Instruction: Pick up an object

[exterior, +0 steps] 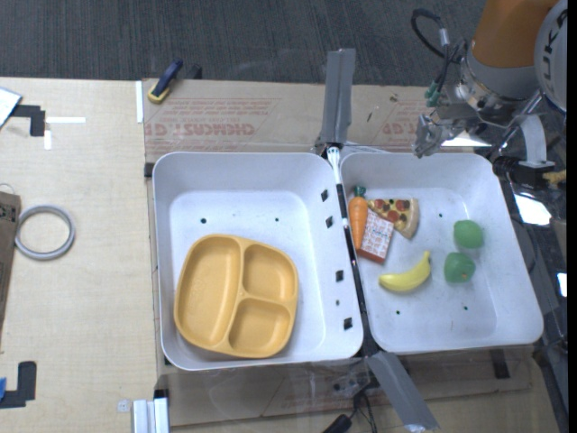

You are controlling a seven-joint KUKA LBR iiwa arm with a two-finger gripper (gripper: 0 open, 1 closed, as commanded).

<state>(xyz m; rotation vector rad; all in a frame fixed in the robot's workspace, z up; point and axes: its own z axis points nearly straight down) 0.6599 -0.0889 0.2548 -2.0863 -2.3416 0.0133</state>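
The right bin (469,327) holds several toy foods. An orange carrot (358,218) lies by the left wall, beside a pizza slice (398,213) and a red and white packet (376,239). A yellow banana (406,276) lies near the middle. Two green round fruits (468,234) (459,267) sit to its right. My gripper (435,141) hangs above the back rim of the right bin, well apart from all of the items, with nothing in it.
The left bin (180,197) holds a yellow divided plate (237,296). A grey divider post (339,97) stands between the bins at the back. A tape roll (43,232) lies on the bench to the left.
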